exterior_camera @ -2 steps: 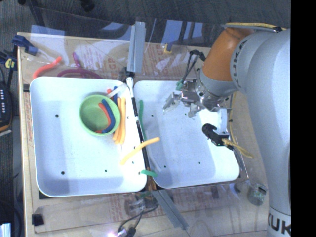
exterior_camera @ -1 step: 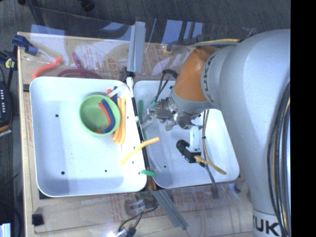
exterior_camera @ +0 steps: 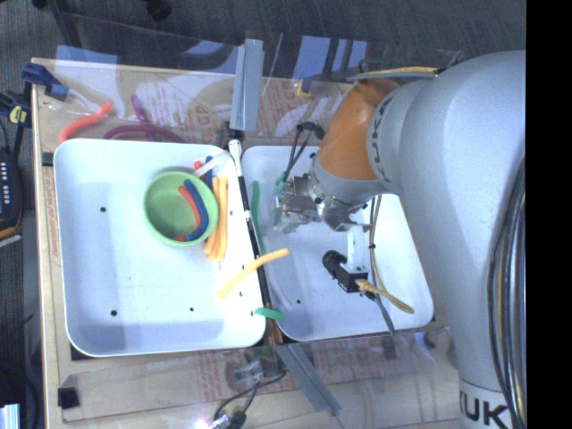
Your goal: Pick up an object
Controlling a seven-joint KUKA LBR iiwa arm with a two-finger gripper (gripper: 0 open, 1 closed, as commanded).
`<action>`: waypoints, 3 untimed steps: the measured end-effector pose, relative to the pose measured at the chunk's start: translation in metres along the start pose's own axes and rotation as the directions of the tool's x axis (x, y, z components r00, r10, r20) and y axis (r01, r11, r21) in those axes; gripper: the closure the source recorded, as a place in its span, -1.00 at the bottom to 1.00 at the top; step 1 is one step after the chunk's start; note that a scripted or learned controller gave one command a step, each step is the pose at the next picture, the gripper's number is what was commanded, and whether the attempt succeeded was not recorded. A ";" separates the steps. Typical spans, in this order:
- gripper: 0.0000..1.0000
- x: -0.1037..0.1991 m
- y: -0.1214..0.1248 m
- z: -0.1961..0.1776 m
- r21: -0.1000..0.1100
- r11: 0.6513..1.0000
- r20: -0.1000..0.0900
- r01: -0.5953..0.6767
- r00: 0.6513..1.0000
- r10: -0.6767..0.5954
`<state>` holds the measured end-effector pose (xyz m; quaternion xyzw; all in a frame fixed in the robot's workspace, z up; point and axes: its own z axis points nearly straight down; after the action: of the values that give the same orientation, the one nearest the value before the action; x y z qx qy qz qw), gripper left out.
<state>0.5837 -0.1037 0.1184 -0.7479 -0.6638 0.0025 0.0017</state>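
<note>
My gripper (exterior_camera: 288,211) hangs low over the left part of the right bin (exterior_camera: 313,320), with the grey arm and its orange band behind it. A thin green stick (exterior_camera: 254,200) lies just left of the gripper, along that bin's left wall. A yellow stick (exterior_camera: 256,269) rests across the rim between the two bins. A small green piece (exterior_camera: 269,313) sits on that rim nearer the front. In the left bin (exterior_camera: 107,302) stands a green bowl (exterior_camera: 170,208) holding red and blue curved pieces, with orange sticks (exterior_camera: 217,226) beside it.
Behind the left bin, a red hose (exterior_camera: 143,133) and an orange-red tool (exterior_camera: 85,120) lie on the bench. A grey metal bar (exterior_camera: 247,83) stands upright at the back between the bins. The arm's bulk covers the right bin's right side.
</note>
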 end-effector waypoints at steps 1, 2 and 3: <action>-1.00 0.000 0.000 0.000 0.000 1.000 0.001 0.000 1.000 0.000; -1.00 -0.069 0.054 -0.035 -0.005 1.000 -0.002 -0.008 1.000 0.008; -1.00 -0.002 0.049 0.022 -0.011 0.993 -0.003 -0.115 0.993 0.115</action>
<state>0.6319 -0.1119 0.0965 -0.7849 -0.6196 -0.0020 -0.0020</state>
